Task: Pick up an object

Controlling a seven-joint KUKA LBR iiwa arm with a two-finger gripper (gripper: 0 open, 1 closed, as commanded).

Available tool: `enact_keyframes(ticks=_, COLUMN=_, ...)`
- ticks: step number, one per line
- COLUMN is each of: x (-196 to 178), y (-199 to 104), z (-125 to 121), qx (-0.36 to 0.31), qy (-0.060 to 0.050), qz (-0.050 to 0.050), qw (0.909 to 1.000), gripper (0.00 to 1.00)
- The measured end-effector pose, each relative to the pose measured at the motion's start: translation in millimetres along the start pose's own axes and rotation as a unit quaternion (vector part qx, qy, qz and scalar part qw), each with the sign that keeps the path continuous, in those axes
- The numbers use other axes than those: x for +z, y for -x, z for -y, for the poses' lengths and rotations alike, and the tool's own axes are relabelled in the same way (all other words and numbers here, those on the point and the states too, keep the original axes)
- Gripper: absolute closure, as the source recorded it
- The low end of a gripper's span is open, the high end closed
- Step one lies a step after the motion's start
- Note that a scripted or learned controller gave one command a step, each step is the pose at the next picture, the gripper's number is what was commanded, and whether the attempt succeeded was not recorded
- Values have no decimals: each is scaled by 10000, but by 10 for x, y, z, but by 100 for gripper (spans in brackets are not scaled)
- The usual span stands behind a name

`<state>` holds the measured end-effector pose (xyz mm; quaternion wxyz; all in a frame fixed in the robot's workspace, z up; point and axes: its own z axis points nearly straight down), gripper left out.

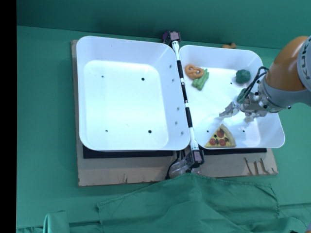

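The right bin holds a pizza slice near its front edge, an orange pretzel and a green bean pod at its back left, and a dark green broccoli piece at its back right. My gripper hangs over the right half of this bin, above and to the right of the pizza slice. Its fingers are spread apart and nothing is between them.
The left bin sits beside the right one, joined along a black-and-white divider. Both rest on a cardboard sheet on green cloth. A small orange object lies behind the right bin.
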<state>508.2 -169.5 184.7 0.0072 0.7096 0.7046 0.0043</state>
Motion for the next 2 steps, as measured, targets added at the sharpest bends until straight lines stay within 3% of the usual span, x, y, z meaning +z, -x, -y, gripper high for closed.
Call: enact_keyframes(ticks=2, x=-1315, y=41, z=-14, qx=131, qy=-25, qz=4, qw=9999, gripper=0)
